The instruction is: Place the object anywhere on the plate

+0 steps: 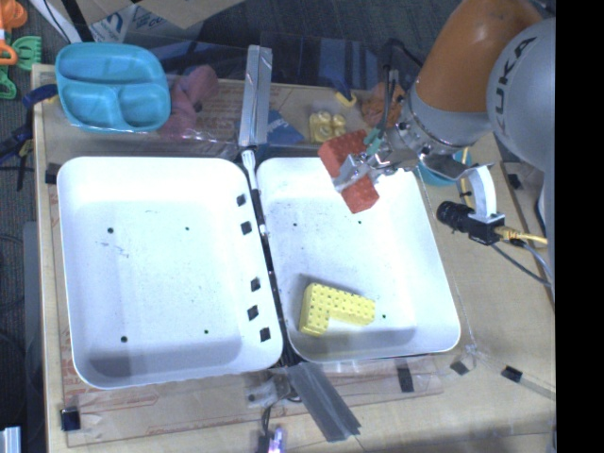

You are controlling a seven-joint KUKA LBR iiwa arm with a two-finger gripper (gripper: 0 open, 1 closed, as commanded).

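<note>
Carry step — hand [355,170] clamped on red block [351,173] over right bin [429,243]; next, travel far left to blue plate [111,87].

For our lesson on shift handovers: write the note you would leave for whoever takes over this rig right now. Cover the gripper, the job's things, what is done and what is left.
Gripper: above the far end of the right bin, shut on the red block, which hangs clear of the bin floor.
Yellow block: lying in the right bin's near part, untouched.
Blue plate: on the bench beyond the left bin, at its far left corner.
Done: red block picked up.
Left: carry it across to the plate and set it down there.
</note>
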